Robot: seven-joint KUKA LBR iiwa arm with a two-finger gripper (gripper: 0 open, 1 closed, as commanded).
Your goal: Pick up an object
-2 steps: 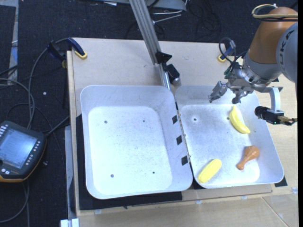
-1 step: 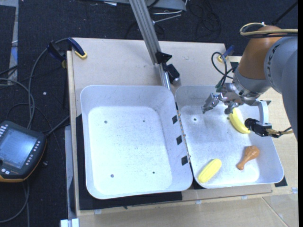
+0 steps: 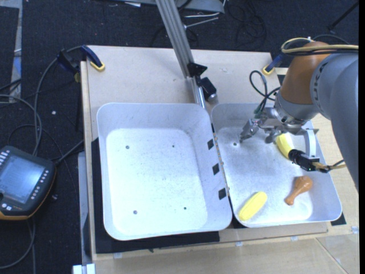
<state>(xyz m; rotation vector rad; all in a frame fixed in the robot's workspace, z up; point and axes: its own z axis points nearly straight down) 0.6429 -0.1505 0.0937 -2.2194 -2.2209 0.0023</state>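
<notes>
Gripper (image 3: pixel 247 132) hangs over the right bin's (image 3: pixel 265 173) far left part; how wide it stands cannot be told. Yellow oblong toy (image 3: pixel 252 205) and brown drumstick (image 3: pixel 299 190) lie near the bin's front, apart from it.

**White, yellow, grey and orange**

Speckled white with fine dark flecks: left bin (image 3: pixel 102 119) and right bin (image 3: pixel 251 170). Pale beige worktop (image 3: pixel 142 73). Bright yellow oblong piece (image 3: pixel 252 205); orange-brown club-shaped piece (image 3: pixel 299 189), perhaps paler toward its narrow end. Grey arm (image 3: pixel 339 90), orange band (image 3: pixel 296 79) above the wrist.
</notes>
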